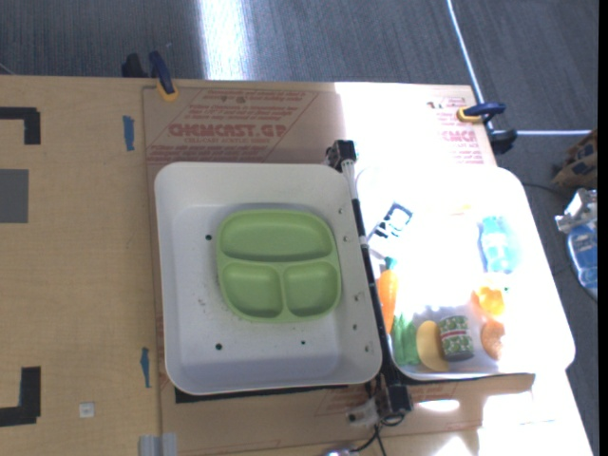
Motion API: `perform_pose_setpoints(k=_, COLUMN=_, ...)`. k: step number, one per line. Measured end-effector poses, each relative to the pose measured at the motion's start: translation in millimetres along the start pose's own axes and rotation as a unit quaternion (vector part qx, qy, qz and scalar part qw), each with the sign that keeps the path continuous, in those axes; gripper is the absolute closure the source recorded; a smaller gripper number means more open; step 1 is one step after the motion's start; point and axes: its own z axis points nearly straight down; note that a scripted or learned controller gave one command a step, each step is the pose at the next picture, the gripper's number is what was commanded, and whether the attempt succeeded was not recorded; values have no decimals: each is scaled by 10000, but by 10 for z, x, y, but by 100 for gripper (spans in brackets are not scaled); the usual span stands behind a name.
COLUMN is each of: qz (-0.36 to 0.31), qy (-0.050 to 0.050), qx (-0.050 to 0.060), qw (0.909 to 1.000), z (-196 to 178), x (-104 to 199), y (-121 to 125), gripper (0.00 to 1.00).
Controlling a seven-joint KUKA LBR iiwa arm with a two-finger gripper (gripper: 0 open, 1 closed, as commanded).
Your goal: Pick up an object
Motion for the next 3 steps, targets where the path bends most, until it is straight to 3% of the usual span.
perform_pose_setpoints(k=3, qz=-27, qy=-37, qx=-46, qw=10000, z=-309, x=-2, y=30, gripper=100)
